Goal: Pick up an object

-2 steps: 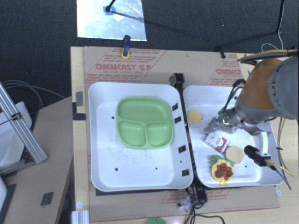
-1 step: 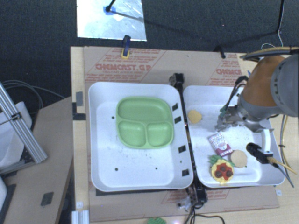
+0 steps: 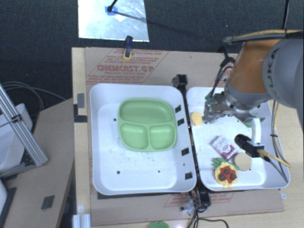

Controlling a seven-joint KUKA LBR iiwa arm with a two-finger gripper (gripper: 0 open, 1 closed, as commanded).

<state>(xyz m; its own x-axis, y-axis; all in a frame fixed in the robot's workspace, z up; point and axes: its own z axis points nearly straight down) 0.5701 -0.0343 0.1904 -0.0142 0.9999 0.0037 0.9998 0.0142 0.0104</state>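
Bins side by side: left bin [image 3: 102,141] holds a green tray [image 3: 146,124], open floor all round. Right bin [image 3: 266,177]: gripper [image 3: 210,114] at ten o'clock (jaw state unclear), packet [image 3: 223,146] central, toy [image 3: 226,173] at six.

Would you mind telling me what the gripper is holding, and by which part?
It cannot be told: the gripper hangs beside the small yellow round object, with no grasp visible.
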